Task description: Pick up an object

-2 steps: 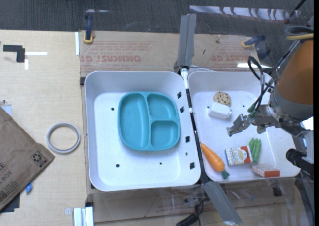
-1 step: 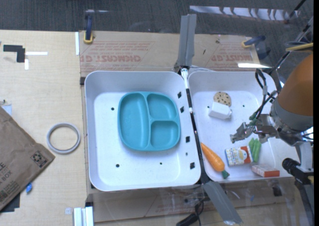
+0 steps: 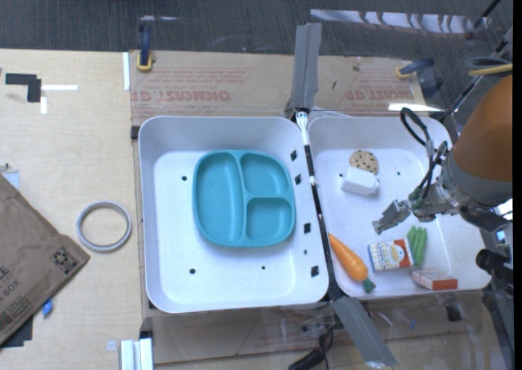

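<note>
While the grey two-finger gripper hangs over the right white bin, its finger spacing cannot be told. Just beneath lie a small red-and-white carton, green pea pods and an orange plastic carrot.

I am seeing little lettering on my surface. Red print is running across the cardboard sheet behind the left bin, upside down and mirrored from this view; it is probably reading "CHEMCAT", followed by what looks like "GP". The same red print is repeating on the cardboard behind the right bin, too broken up to read. At the lower left, a brown cardboard box is showing dark letters along its edge, ending in "BOX", beside a small square code. The small carton in the right bin is carrying coloured printing too fine to make out.
</note>
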Available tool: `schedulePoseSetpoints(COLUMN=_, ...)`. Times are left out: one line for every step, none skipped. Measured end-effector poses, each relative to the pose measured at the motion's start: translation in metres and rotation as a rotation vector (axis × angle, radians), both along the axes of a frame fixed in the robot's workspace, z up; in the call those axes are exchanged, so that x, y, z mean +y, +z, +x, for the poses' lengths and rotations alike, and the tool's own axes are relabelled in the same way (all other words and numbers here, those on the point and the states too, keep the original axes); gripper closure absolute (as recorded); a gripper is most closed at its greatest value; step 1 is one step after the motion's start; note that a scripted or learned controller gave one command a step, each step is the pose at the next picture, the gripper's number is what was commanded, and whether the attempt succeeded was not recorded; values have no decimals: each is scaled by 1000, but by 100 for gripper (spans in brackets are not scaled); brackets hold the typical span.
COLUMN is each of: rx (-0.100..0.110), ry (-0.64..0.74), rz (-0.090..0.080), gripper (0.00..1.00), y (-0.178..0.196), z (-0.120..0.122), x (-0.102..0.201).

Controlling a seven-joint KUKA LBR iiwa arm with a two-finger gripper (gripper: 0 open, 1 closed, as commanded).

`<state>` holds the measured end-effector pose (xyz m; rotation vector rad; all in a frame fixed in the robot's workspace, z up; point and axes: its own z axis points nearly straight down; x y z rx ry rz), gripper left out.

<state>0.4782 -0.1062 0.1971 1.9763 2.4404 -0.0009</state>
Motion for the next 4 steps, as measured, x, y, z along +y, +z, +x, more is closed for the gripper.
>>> schedulePoseSetpoints(rx=2, ry=198, rz=0, gripper=0, y=-3, z=30, x=33)
schedulePoseSetpoints(rx=-1, ry=33, rz=-1, gripper=0, y=-105, z=114, x=-7)
schedulePoseSetpoints(rx=-1, ry=35, rz=-1, gripper=0, y=-105, z=181, x=-17)
schedulePoseSetpoints(rx=2, ry=-153, rz=0, gripper=0, y=-105, z=140, x=-8)
